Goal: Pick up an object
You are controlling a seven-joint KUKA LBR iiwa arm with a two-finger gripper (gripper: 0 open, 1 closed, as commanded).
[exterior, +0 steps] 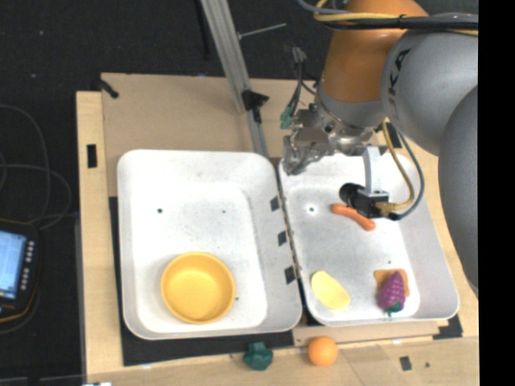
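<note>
The arm reaches in from the right and the gripper [299, 153] hangs over the top left corner of the right bin [426, 248], close to the wall shared with the left bin [137, 215]. From where I stand I cannot tell how far the gripper is spread; nothing shows in its grasp.

The things to pick from lie lower in the right bin: a carrot [355, 215] near the middle, a pale yellow piece [329, 289] at the bottom left, and a purple fruit [391, 289] at the bottom right, resting on something orange. A yellow bowl [198, 286] sits in the left bin. An orange ball [322, 351] and a green thing [258, 355] lie on the counter [177, 111], outside the bins.

The carrot looks nearest. To do this well, I'd say the gripper should move down and right until centred above it, turn to close across the narrow width, and descend straight.

A black fitting on the arm covers the carrot's right end, so its full length is hard to judge. The gripper itself is a dark tangle of cables and metal.
</note>
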